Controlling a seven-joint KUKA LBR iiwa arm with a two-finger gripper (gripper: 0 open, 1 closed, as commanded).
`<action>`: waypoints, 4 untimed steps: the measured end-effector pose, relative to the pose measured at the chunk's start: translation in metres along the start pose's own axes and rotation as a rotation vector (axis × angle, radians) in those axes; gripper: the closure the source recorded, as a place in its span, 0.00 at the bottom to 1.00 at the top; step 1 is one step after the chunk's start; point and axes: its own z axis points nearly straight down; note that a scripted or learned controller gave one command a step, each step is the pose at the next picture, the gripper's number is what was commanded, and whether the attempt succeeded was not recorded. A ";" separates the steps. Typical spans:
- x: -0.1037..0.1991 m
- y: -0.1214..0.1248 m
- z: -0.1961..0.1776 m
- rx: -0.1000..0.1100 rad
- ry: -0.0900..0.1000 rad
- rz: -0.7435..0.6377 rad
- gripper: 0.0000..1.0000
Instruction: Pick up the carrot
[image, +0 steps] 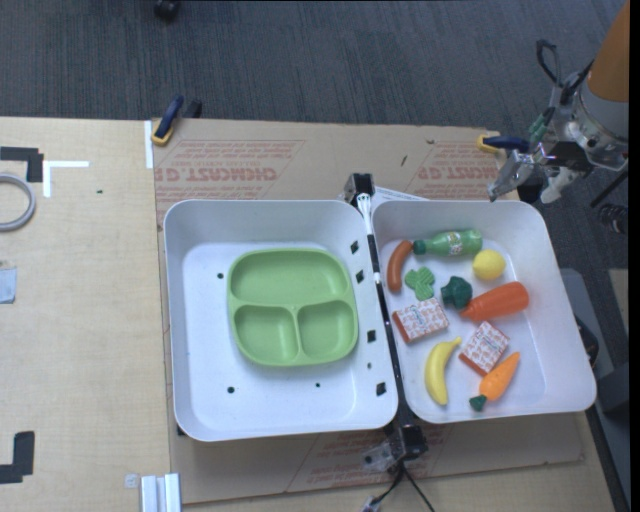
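Above the right bin's (560, 290) far corner hang the jaws (520, 180), spread wide, well apart from the carrot (497, 379).

— What sat in the left bin (190, 330)?
— A green divided plate (293, 306), alone.
— And the right bin (560, 300)?
— A sausage (398, 263) lay by the left wall, beside a green bottle (449, 242) on its side. A lemon (488, 264), broccoli (457, 292) and a banana (438, 370) were there too, with two small red-and-white boxes (420, 320), the banana between them.
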 end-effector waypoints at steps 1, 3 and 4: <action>-0.011 -0.078 0.095 0.000 0.000 -0.182 0.00; 0.008 -0.175 0.167 -0.001 0.001 -0.500 0.00; 0.008 -0.173 0.157 -0.005 -0.002 -0.497 1.00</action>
